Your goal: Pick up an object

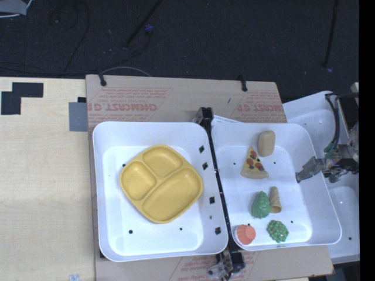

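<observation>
Scattered across the right bin (296, 151), a pizza slice (254, 163), bread roll (266, 143), green toys (261, 205) and a pink piece (245, 234) await a pick. At the bin's right rim hangs the pincer (309, 171), its opening impossible to judge; a clean grab likely means centring over one well-separated item, such as the roll.

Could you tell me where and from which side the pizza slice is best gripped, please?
Probably across the narrow upper half of the pizza slice, coming straight down. It lies flat in the right bin, apart from its neighbours, and narrows toward its top, so its slanted sides should fit between the fingers.
</observation>
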Robot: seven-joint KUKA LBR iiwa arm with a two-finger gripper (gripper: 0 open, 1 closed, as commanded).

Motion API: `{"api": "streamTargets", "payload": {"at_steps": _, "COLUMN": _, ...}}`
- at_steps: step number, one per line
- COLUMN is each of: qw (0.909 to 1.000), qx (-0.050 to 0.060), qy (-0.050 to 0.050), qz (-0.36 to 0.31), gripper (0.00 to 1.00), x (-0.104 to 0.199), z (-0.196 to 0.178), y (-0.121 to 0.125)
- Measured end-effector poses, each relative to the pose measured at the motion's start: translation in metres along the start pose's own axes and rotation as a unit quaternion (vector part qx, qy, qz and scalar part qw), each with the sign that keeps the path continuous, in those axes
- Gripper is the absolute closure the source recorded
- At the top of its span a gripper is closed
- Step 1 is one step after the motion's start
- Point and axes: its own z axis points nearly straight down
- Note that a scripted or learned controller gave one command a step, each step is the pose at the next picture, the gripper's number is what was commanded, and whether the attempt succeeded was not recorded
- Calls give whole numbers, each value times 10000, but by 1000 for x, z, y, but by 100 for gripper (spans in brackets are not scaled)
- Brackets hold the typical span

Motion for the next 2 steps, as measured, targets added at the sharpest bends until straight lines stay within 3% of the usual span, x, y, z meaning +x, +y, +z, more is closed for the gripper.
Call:
{"api": "streamTargets", "payload": {"at_steps": 1, "qw": 10000, "qx": -50, "qy": -13, "qz": -13, "gripper": 0, "x": 0, "z": -5, "y": 2}}
{"api": "streamTargets", "payload": {"at_steps": 2, "qw": 10000, "qx": -34, "qy": -6, "qz": -10, "gripper": 0, "x": -4, "z": 39, "y": 2}}
